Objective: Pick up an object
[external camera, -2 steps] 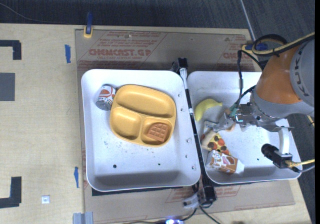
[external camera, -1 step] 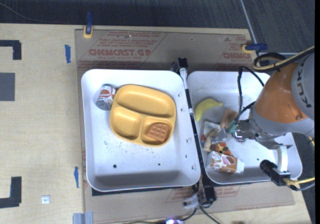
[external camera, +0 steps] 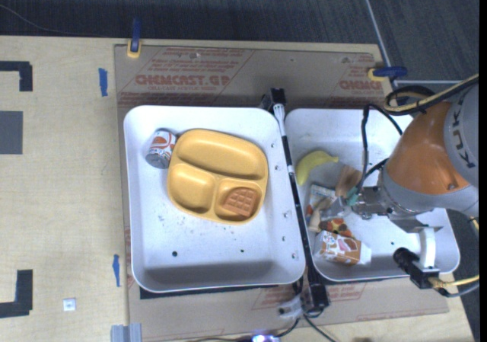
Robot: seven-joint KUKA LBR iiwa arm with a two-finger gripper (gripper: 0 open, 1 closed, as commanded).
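Camera view: claw (external camera: 351, 202) over crowded right bin (external camera: 449, 257), mid-bin.

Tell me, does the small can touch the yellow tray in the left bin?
Touching. In the camera view, the small can lies against the upper-left edge of the yellow tray, with no gap between them.

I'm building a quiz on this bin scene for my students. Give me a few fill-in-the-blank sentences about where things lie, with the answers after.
1. The yellow compartment tray lies in the ____ bin.
2. The small can lies on its side at the tray's upper ____ corner.
3. The banana lies in the ____ bin.
4. The robot arm reaches in from the view's ____ side.

Missing words: left; left; right; right
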